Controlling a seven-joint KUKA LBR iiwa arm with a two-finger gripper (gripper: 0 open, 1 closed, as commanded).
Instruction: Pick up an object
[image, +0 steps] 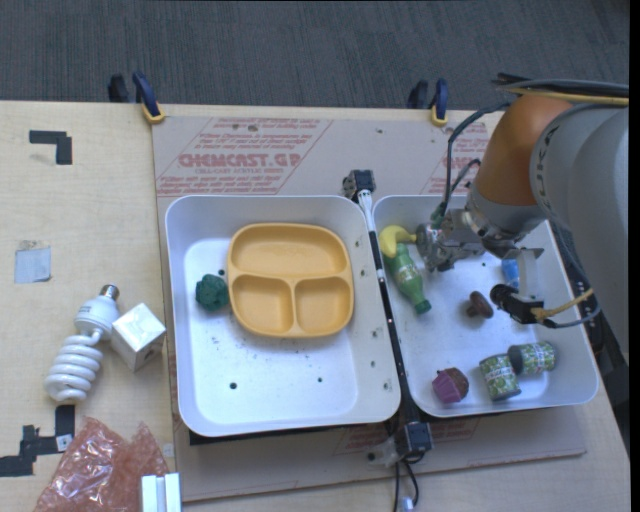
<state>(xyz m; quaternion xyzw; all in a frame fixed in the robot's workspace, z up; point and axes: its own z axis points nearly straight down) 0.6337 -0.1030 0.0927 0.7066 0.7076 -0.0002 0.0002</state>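
Perhaps touching: gripper (437, 248), green bottle (408, 279).

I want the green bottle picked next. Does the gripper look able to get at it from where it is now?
Probably yes. The gripper sits just right of the green bottle in the right bin. The bottle's top side is uncovered; a yellow item touches its upper end and might crowd a grasp there.
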